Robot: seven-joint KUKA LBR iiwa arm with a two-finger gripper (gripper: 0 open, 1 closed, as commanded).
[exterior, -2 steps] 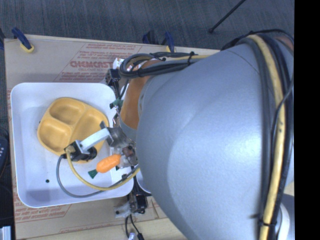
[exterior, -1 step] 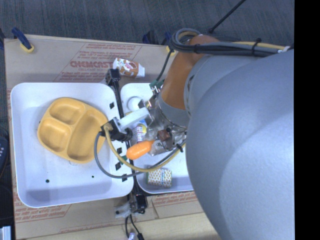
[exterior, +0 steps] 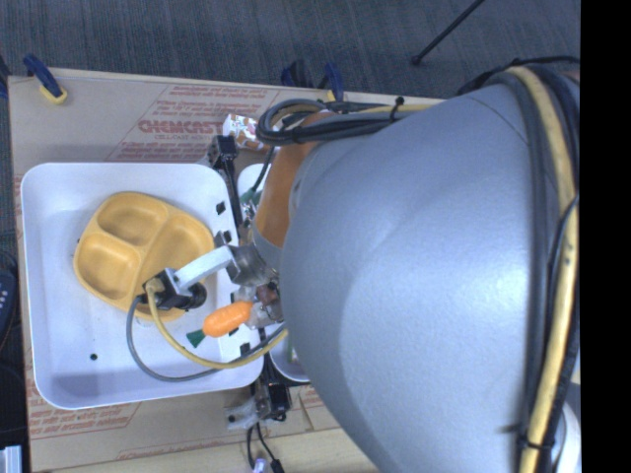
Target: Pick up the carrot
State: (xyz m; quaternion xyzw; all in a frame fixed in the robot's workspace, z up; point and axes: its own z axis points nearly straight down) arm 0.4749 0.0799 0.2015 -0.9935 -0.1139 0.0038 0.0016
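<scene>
The carrot point(exterior: 227, 318) is orange with a green top pointing lower left. It sits near the right wall of the left bin point(exterior: 49, 363). Its thick end runs in under the metal parts of my gripper point(exterior: 258, 304), which hangs at the end of the big grey arm point(exterior: 424, 284) over that same corner. The arm hides where the gripper meets the carrot, so I cannot say whether the carrot is held or lying on the bin floor.
A yellow divided plate point(exterior: 138, 249) lies in the middle of the left bin. A white bracket with a black tip point(exterior: 192, 274) and a looping yellow-and-black cable point(exterior: 158, 348) reach over the plate's lower edge. The arm covers the right bin.
</scene>
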